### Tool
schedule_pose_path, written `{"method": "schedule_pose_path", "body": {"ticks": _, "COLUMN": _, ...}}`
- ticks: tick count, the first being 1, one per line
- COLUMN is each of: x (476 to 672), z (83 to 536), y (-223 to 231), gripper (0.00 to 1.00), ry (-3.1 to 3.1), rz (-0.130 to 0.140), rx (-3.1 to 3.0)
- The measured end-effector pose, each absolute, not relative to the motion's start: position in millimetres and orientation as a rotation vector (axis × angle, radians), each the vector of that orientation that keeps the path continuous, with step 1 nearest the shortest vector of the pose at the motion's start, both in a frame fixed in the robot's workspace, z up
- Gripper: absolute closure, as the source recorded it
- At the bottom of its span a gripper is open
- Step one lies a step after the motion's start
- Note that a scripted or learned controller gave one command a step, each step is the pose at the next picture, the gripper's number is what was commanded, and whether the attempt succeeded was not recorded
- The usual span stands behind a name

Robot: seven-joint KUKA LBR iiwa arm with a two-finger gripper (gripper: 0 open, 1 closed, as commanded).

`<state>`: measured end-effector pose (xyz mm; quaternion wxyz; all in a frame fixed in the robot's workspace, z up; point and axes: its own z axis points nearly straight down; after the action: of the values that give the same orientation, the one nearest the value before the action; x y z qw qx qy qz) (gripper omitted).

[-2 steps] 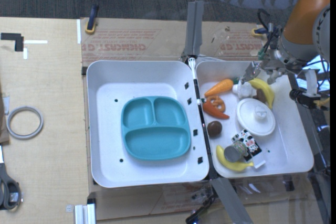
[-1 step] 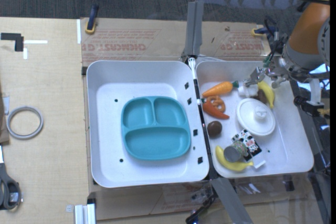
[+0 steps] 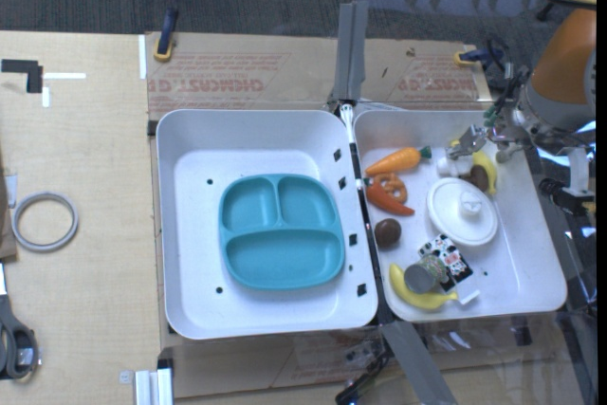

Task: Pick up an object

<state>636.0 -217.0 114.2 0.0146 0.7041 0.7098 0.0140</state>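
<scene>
Grey metal, the two-finger gripper point(image 3: 471, 145) hangs low over the far right corner of the right white plastic bin point(image 3: 531, 294); whether it is apart or together I cannot tell. Nothing looks lifted yet, so the pick remains to do. The small yellow banana-shaped toy point(image 3: 485, 172) lies just beside it, with the round white lidded dish point(image 3: 463, 211) near and the orange plastic carrot point(image 3: 394, 160) farther left.

text: red print, mirrored, unreadable | on: cardboard sheet point(image 3: 237, 71) behind the bins

Orange carrot point(image 3: 394, 160) lies tilted near the right bin's point(image 3: 531, 285) upper-left corner
</scene>
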Motion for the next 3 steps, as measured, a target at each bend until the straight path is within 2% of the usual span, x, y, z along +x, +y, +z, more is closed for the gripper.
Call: {"method": "schedule_pose_path", "body": {"ticks": 3, "x": 629.3, "z": 113.2, "y": -215.8, "gripper": 0.0, "ry": 2.205, "rz": 0.044, "rx": 2.192}}
